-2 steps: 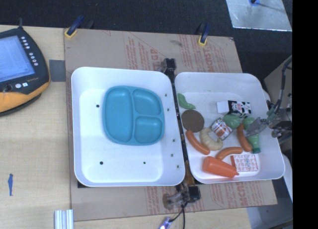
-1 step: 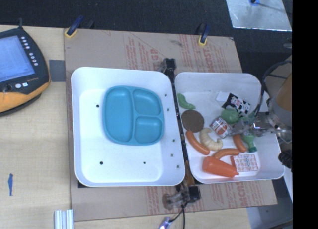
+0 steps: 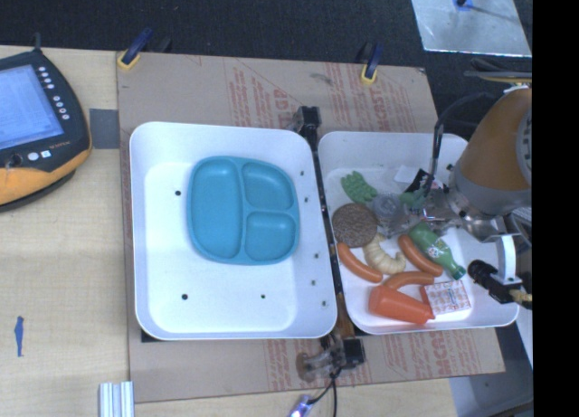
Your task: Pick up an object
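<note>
Nearest you on the pale wood worktop (image 3: 63, 316), a sheet of brown cardboard (image 3: 407, 361) printed with red lettering lies under both bins. In the right bin (image 3: 362, 320), the near row holds a matte orange carrot-shaped piece (image 3: 398, 305), tapered and lying on its side, touching a small flat red-and-white packet (image 3: 447, 298) on its right. Just beyond them you see a curved glossy sausage (image 3: 359, 263), a pale cream ribbed piece (image 3: 384, 257), a second sausage (image 3: 421, 255) and a green bottle (image 3: 436, 252) with a white label, lying tilted. Farther in sits a round, brown, grainy patty (image 3: 354, 223), and beyond it a bumpy green leafy piece (image 3: 358, 187).

The gripper (image 3: 418, 205) is down among the cluttered grey and green items at the far middle of this bin, beneath the arm's rounded orange band (image 3: 496, 148); you cannot tell how the jaws stand, since the wrist hides them.

The left bin (image 3: 158, 307), smooth with rounded corners, carries a turquoise plastic divided plate (image 3: 242, 210) with three compartments. At the far left rests a tablet-like pendant (image 3: 32, 126) with an orange rim.
</note>
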You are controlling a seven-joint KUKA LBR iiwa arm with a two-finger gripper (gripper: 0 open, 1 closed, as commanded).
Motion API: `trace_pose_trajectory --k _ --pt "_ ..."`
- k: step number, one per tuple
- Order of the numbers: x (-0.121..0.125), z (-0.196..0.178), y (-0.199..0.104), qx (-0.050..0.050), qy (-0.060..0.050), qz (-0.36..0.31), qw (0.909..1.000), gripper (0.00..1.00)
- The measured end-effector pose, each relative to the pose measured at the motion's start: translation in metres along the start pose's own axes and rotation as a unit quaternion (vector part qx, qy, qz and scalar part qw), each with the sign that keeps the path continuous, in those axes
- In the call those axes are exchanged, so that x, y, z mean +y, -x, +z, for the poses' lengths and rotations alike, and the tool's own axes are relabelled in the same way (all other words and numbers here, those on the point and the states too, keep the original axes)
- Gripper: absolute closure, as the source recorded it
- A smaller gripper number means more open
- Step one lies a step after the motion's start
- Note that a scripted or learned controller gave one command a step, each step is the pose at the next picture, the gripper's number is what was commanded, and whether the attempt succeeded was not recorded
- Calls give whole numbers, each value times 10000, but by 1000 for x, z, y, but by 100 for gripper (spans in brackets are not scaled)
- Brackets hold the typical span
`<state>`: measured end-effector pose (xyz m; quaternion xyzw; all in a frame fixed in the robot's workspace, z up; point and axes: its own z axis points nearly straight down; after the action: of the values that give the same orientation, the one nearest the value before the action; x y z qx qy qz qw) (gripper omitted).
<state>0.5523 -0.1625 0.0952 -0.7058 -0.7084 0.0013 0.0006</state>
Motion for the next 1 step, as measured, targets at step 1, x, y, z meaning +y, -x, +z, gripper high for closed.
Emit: trace_pose_trajectory --k 1 --pt "0 -10 1 0 -14 -14 10000 100"
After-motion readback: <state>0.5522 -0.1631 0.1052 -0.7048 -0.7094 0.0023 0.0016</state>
